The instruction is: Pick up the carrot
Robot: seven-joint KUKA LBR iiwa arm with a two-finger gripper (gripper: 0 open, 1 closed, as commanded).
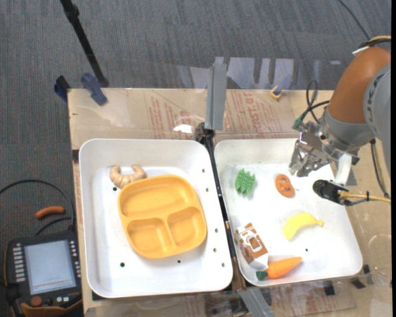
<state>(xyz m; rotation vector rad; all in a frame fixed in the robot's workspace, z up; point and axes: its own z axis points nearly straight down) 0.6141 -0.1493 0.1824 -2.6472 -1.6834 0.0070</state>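
Camera view shows the carrot (282, 267) lying at the right bin's (330, 256) near edge, long axis roughly crosswise, tip pointing right. The gripper (303, 165) hovers well apart at the far side, fingers slightly spread and pinching nothing.

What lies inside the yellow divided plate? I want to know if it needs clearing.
All three compartments of the yellow divided plastic plate show bare yellow. A tan croissant-shaped toy lies outside, touching its upper-left rim. The bin floor beneath is covered.
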